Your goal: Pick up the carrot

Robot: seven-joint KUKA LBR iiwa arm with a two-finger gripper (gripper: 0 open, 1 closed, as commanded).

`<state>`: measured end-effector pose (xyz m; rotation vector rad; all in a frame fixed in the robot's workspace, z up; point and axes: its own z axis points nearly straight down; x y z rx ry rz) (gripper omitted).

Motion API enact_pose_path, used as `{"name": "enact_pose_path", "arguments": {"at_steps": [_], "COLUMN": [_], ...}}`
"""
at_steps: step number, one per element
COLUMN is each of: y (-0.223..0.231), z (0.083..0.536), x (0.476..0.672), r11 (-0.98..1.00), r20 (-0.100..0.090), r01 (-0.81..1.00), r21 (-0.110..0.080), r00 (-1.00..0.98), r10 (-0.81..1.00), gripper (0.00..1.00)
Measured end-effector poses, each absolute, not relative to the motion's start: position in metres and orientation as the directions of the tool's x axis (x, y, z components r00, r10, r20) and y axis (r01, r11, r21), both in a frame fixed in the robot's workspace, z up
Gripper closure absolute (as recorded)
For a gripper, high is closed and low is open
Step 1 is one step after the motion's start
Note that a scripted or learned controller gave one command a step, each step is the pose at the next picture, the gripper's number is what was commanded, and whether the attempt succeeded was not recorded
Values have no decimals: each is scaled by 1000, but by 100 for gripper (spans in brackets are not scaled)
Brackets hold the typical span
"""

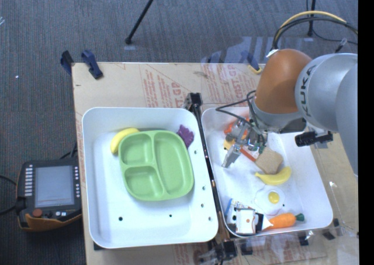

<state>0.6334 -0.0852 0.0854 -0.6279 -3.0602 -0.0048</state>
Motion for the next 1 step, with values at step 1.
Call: {"name": "enact_pose_path", "arguments": {"at_steps": [1], "y": [-85], "z": [99], "x": [640], "r11": [921], "r20": [-4], "r01": [390], "r21": [4], "r00": [-921], "r10": [390], "gripper": [100]}}
